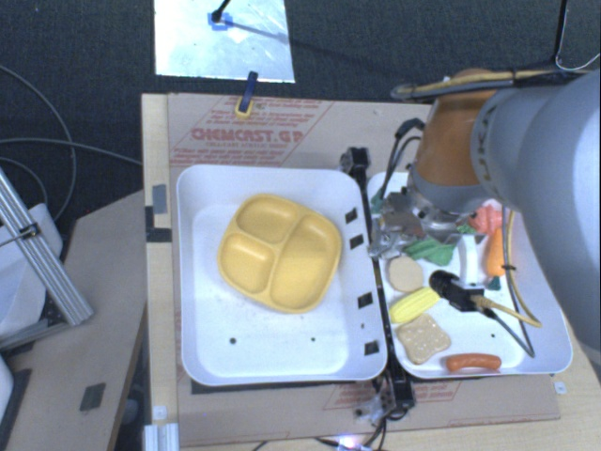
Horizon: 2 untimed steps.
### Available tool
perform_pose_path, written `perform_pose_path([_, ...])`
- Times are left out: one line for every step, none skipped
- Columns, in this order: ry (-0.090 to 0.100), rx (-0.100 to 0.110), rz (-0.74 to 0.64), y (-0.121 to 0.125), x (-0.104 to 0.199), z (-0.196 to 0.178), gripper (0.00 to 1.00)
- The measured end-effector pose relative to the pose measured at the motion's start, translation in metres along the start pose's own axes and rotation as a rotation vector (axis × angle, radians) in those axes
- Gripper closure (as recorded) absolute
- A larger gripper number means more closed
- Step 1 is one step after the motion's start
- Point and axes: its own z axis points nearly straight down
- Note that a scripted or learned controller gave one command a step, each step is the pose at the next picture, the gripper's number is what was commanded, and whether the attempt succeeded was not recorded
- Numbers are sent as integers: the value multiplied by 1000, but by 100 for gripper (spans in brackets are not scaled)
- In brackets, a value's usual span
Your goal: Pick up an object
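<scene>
The arm (526, 148) is reaching down into the right bin (554, 346), its gripper (394, 233) hanging near the bin's left edge above a cookie (406, 273); its jaw state cannot be told.

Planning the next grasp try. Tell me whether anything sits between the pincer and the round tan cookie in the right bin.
Nothing visible does. The pincer hangs low over the right bin, next to its left wall, and the round tan cookie lies just below it in the view, uncovered. The yellow corn and green piece lie beside the cookie, not over it.
</scene>
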Motion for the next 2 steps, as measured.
perform_pose_path([-2, 3, -9, -1, 2, -9, 100])
perform_pose_path([-17, -58, -5, -83, 85, -24, 100])
